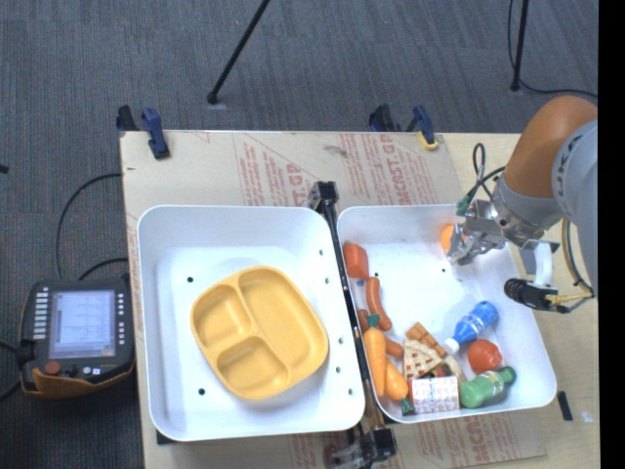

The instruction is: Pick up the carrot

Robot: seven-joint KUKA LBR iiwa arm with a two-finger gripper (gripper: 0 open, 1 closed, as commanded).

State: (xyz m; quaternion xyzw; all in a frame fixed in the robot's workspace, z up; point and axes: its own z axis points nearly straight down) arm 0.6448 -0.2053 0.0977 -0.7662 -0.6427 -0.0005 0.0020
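Camera view looks down on two white bins, and the gripper (476, 240) sits at about two o'clock in the right bin (430, 225), close to the far wall beside a small orange thing (447, 236) I can't identify. Whether its fingers are spread or closed I cannot tell from here.

The carrot (375, 358) lies at roughly seven o'clock in that bin, hard against the left wall, well apart from the gripper. To my eye the reach has yet to begin. A good approach would come straight down over the thick middle, fingers set across the width, since the wall on one side and a second orange piece (395, 380) touching it on the other leave little room.

It is long, tapered, bright orange, lying lengthwise along the wall, and looks like smooth plastic that could slip.
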